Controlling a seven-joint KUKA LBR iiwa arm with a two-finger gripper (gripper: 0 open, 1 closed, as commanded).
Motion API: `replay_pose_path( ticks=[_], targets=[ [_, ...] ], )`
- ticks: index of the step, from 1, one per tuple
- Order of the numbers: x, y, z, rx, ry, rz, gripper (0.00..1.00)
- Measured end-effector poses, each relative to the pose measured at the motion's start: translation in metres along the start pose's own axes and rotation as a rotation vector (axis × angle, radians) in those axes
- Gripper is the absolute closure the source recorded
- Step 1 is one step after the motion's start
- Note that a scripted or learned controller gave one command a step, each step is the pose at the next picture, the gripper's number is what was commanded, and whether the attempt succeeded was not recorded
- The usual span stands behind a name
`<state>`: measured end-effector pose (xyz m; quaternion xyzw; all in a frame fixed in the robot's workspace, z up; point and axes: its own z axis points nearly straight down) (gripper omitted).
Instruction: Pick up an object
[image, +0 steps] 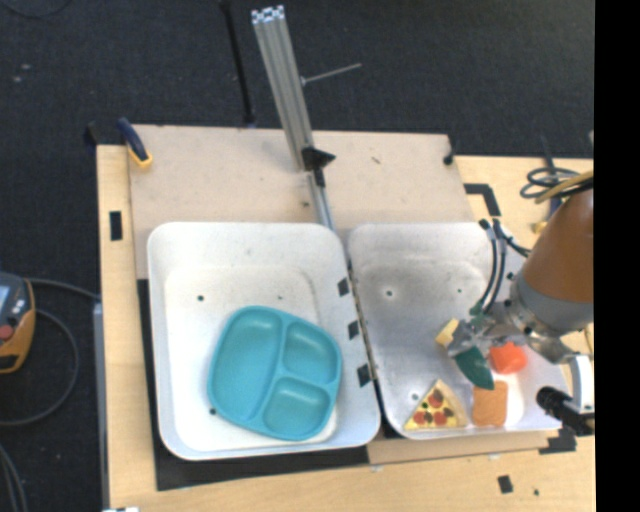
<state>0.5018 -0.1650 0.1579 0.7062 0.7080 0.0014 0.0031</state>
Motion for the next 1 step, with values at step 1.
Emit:
replay_pose_path(
  ticks=[1],
  targets=[
    [-0.0123,0.0016,-0.0530,-0.001,-0.001,0.000,1.00]
  ],
)
